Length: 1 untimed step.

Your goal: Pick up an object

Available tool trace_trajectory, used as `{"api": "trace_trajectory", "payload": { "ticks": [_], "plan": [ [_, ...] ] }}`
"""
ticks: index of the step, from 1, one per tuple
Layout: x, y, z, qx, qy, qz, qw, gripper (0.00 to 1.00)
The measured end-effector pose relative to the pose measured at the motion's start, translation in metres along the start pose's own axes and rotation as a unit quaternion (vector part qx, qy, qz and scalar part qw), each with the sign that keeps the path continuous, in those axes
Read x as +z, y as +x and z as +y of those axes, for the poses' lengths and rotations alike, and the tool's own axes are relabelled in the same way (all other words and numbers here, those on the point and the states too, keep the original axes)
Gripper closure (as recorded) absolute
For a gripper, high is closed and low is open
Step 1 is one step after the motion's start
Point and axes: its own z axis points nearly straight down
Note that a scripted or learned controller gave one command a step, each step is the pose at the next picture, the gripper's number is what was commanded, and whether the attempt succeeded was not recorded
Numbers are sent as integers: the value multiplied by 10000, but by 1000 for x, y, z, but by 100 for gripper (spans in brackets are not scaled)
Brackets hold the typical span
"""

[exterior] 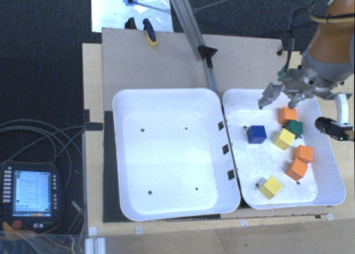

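Observation:
The right bin (327, 192) holds several small cubes. A blue cube (256, 133) lies left of centre. An orange cube (287, 115) sits near the far rim, with a green cube (295, 127) and a yellow cube (284, 138) just in front of it. Two more orange cubes (300, 161) lie together to the right, and a second yellow cube (271, 187) rests near the front. My gripper (280, 100) hangs over the bin's far edge, just above the first orange cube. It is open, with nothing between its fingers.
The left bin (125, 136) adjoins the right one, with black clips along the shared rim. A slanted metal pole (188, 20) crosses the back board. A yellow-handled clamp (150, 32) lies at the back left. A teach pendant (30, 194) with cables sits off the bench, lower left.

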Motion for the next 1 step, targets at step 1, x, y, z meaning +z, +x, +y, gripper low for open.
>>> {"api": "trace_trajectory", "payload": {
  "ticks": [1],
  "plan": [
    [0,0,0,5,-3,1,10000,0]
  ]
}}
